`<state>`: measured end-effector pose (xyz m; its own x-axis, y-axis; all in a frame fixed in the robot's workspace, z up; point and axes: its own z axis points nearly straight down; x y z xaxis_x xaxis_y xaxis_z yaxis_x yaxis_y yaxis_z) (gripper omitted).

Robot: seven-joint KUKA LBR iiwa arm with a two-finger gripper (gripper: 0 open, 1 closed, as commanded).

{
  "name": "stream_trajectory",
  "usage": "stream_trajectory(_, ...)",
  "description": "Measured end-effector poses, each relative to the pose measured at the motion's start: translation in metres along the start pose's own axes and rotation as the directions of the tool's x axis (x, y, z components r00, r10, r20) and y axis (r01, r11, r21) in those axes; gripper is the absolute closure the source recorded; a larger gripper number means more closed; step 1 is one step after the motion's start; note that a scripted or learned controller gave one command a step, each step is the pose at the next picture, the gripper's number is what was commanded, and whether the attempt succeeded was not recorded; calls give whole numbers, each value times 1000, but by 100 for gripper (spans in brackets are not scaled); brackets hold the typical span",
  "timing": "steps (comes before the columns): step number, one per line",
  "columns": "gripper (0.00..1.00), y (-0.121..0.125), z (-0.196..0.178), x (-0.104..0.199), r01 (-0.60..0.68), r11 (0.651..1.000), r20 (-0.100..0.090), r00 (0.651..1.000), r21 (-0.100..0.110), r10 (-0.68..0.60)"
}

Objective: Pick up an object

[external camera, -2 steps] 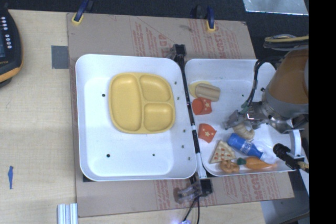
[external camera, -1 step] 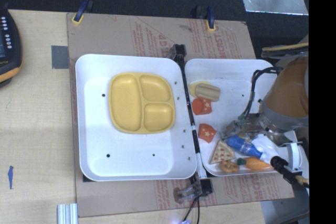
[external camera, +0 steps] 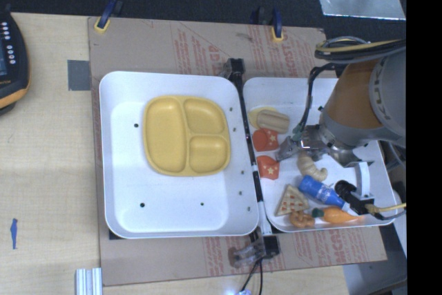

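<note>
Nearest me, along the front wall of the right bin (external camera: pixel 314 228), I see an orange carrot-like piece (external camera: pixel 338 216) and a small brown pretzel-like piece (external camera: pixel 301 220). A tan waffle wedge (external camera: pixel 291 202) lies just behind the pretzel-like piece, with a blue tube (external camera: pixel 319 188) beside it. Further back are a red piece (external camera: pixel 268 167) by the bin's left wall and a curved tan piece (external camera: pixel 309 165) near the middle. These loose pieces are the candidates for picking, and all lie in the right bin.

The end effector (external camera: pixel 290 146) hangs over the same bin, between the curved tan piece and a second red piece (external camera: pixel 263 139). I cannot tell whether it is wide or narrow, and I see nothing held in it. Behind it lies a pale bun (external camera: pixel 271 120). The grey arm (external camera: pixel 359 100) enters from the right.

The left bin (external camera: pixel 173 224) holds a yellow three-compartment plate (external camera: pixel 186 135) toward its far half. Both bins sit on a cardboard sheet (external camera: pixel 173 45) on the bench (external camera: pixel 48 169), with blue clamps (external camera: pixel 277 24) at the sheet's far edge.
</note>
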<state>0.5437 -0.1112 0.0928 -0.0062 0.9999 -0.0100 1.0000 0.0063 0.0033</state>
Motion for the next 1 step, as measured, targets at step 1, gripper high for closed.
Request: stream_trajectory(1,100,-2,-9,1,-1,1000,-8,1000,4,1)
